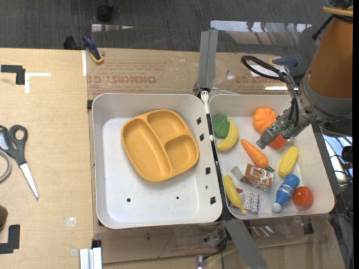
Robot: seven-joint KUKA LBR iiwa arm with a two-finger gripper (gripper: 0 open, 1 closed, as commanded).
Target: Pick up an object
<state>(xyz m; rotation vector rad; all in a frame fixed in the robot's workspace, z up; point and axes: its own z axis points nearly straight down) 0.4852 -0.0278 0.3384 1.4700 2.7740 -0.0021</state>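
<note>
The right bin (322,167) holds several toy foods. My gripper (272,134) hangs low over its upper middle, just below an orange pumpkin (263,117). It sits right over a small red object (278,143), which it partly hides. An orange carrot (254,153) lies just left of the gripper and a yellow corn cob (288,160) just below it. Lower in the bin lie a brown carton (258,176), a blue bottle (286,190), a red-orange ball (303,196), a banana (233,193) and a small packet (251,202).
A yellow fruit (228,140) with a green piece (219,125) lies by the right bin's left wall. The left bin (101,167) holds a yellow divided plate (160,144). Scissors (19,156) lie on the bench at far left. A black cable (263,72) loops behind the right bin.
</note>
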